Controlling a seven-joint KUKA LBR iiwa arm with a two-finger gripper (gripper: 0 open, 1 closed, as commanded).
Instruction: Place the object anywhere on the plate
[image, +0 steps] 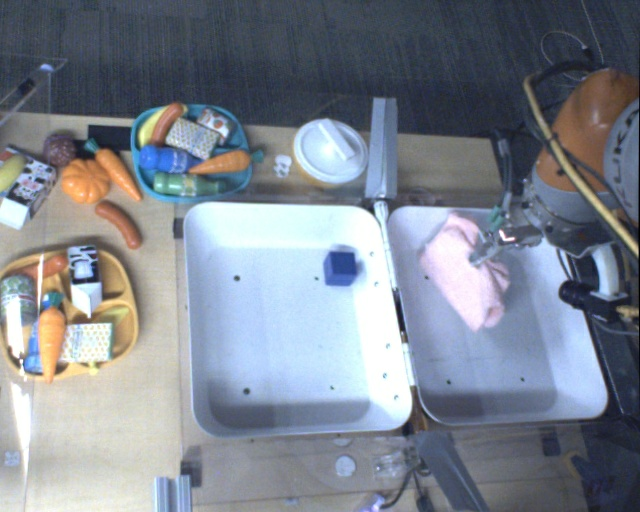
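A small blue cube (341, 267) lies in the left white bin (230, 390), near its upper right corner. In the right bin (530, 385) a pink, soft-looking item (458, 275) lies tilted from upper left to lower right. My gripper (489, 247) reaches in from the right and hangs low over the pink item's upper right edge, touching or nearly touching it. The blue cube is far to the gripper's left, across the wall between the bins.
Behind the bins stand a white lidded bowl (331, 150) and a blue bowl (190, 150) of toy foods. A yellow dish (120, 320) with toy food sits on the bench at left, with a pumpkin (83, 181) and sausage (120, 224) nearby.
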